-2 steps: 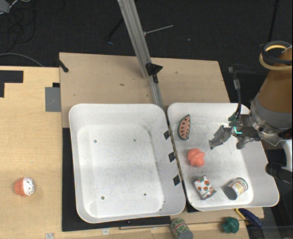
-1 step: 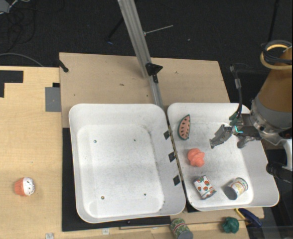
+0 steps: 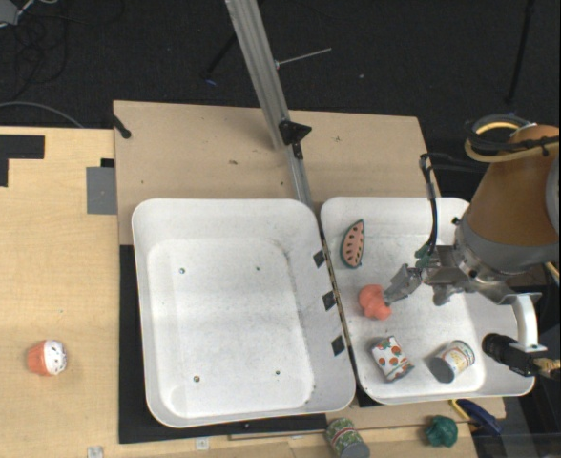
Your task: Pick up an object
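The arm [image 3: 509, 208] reached in from the right over the right bin [image 3: 409, 213], 1 of 2 white bins side by side on the counter [image 3: 214, 151]. The gripper [image 3: 402, 284] sat low near the middle of that bin, its jaws pointing left toward a red-orange rounded object [image 3: 373, 301]. The jaw tips lay just beside or touching the object's upper right edge; whether they were open, closed or gripping could not be told from this view. The object rested on the bin floor close to the divider between the bins. A watermelon-slice toy [image 3: 353, 243] lay further back in the same bin, apart from the gripper. A small white box with red spots [image 3: 390, 359] and a small tin can [image 3: 451, 361] lying on its side sat near the front of the bin. The left bin [image 3: 223, 313] showed only its speckled floor. On the wooden surface at far left lay an orange-and-white ball [image 3: 46, 358]. A green item [image 3: 441, 431] and a small can [image 3: 344, 436] sat in front of the bins.
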Controlling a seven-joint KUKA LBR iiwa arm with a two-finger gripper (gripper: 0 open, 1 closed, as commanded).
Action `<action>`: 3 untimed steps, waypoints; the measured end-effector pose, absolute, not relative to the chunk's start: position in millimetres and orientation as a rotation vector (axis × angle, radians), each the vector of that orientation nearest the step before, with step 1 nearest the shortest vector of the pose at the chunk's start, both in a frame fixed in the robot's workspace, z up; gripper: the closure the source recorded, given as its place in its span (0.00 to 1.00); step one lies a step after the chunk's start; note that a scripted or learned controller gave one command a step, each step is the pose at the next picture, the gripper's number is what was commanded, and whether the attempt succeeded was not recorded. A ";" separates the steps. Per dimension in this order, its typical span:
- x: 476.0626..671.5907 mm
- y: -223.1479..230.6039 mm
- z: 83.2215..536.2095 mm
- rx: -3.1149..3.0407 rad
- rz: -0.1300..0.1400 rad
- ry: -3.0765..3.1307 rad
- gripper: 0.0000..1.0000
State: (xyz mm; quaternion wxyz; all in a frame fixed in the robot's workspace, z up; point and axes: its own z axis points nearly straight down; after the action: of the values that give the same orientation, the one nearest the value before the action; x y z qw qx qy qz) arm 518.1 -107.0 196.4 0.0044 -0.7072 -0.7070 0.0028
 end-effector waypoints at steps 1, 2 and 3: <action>517.2 -106.1 152.9 -2.217 0.007 -2.216 0.00; 510.0 -113.4 95.2 -2.216 0.008 -2.215 0.00; 511.0 -115.2 108.1 -2.225 0.004 -2.211 1.00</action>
State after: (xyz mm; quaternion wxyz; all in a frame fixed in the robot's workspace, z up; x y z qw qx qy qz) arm 511.0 -115.2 108.1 0.0026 -0.7093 -0.7049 0.0014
